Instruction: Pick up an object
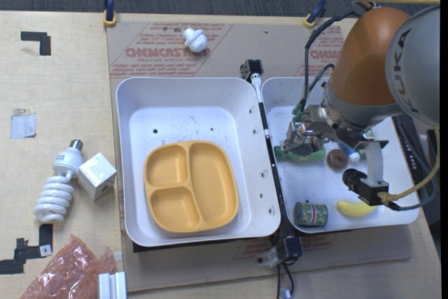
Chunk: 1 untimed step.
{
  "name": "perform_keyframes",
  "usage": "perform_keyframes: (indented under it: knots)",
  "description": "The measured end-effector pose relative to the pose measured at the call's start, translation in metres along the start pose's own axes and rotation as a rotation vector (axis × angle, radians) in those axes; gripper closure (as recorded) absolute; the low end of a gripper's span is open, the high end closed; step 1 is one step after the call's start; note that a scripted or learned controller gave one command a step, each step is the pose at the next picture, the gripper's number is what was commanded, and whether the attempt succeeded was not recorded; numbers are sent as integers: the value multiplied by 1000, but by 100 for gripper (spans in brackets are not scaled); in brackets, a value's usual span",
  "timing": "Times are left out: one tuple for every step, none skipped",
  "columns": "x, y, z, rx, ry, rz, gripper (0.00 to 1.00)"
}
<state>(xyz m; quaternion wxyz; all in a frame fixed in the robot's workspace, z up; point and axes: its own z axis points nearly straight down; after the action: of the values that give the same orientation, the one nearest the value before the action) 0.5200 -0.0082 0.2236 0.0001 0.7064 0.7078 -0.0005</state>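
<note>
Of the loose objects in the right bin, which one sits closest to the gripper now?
The green object, right under the gripper. The brown round piece, banana and small can lie farther toward the bin's near edge.

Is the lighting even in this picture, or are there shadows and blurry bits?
Camera view: soft, even light; the yellow divided plate and spiral bulb look sharp, with faint shadows beside them. The arm's orange band is close to the lens and slightly soft. The gripper sits in cluttered, darker detail that is hard to read.

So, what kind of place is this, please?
Probably a robotics lab bench for grasping trials. Two white bins sit on a clamped board, a grey and orange arm reaches in, and test objects such as a yellow divided plate lie inside.
</note>
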Motion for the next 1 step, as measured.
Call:
perform_keyframes:
  knots:
    - [51, 29, 32, 0, 0, 1, 100]
